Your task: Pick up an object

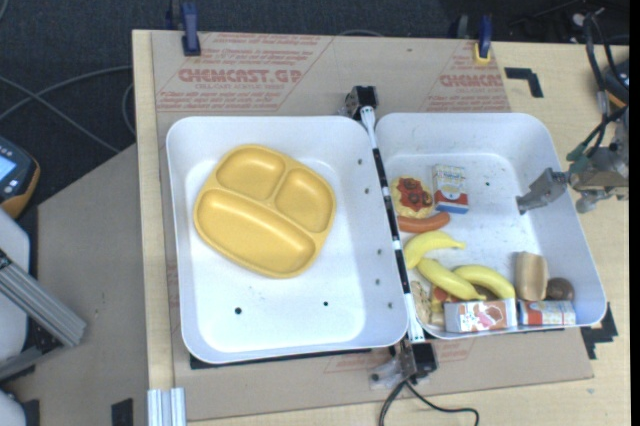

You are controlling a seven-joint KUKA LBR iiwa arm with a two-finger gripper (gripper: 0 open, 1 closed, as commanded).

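Gripper is hovering at the right bin's right edge; finger state cannot be determined. Yellow divided plate is occupying the left bin, bananas lying lower right

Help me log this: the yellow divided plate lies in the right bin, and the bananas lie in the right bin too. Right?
Not quite. The camera view shows the yellow divided plate in the left bin; the bananas do lie in the right bin.

Printed lettering on the bench board

The brown board reads "CHEMCAST" in red at upper left and again at upper right; the smaller print is illegible.
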